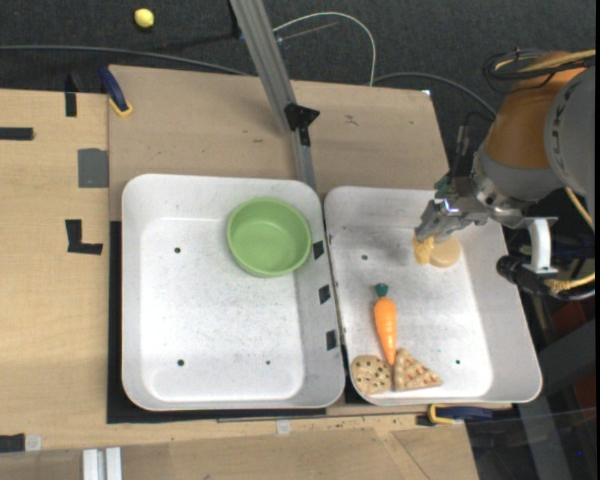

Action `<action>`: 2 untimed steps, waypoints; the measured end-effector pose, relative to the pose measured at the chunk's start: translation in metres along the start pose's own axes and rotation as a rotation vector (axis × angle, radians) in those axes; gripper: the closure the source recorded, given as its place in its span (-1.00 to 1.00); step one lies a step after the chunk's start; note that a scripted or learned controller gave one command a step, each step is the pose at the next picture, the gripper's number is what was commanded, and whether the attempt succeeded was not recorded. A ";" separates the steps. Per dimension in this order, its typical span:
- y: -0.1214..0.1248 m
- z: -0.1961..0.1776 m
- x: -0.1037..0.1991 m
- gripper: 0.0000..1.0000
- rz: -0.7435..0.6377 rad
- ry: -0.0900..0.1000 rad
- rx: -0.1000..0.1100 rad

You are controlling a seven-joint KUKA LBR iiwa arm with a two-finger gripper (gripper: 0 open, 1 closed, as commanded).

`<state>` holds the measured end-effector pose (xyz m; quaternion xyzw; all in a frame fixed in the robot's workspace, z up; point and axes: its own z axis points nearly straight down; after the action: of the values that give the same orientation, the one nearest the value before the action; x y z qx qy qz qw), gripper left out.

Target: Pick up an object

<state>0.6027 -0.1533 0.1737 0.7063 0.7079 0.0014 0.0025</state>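
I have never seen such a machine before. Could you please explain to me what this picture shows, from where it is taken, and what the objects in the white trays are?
The picture comes from one fixed camera above a wooden bench, looking down at a slant. The grey and orange machine at the right is a robot arm; its gripper is the small metal part at its tip, meant for picking things up. Two shallow white bins lie side by side. The left bin holds a green bowl. The right bin holds a toy carrot, a round cookie, a triangular cracker-like piece, and a pale yellowish object. The gripper sits right over that pale object, at its upper edge. I cannot tell from this picture whether it is gripping it.
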 end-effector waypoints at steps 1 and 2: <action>0.002 -0.063 0.002 1.00 0.000 0.000 0.001; 0.003 -0.117 0.003 1.00 0.000 0.000 0.000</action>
<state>0.6055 -0.1506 0.2904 0.7065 0.7077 0.0012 0.0023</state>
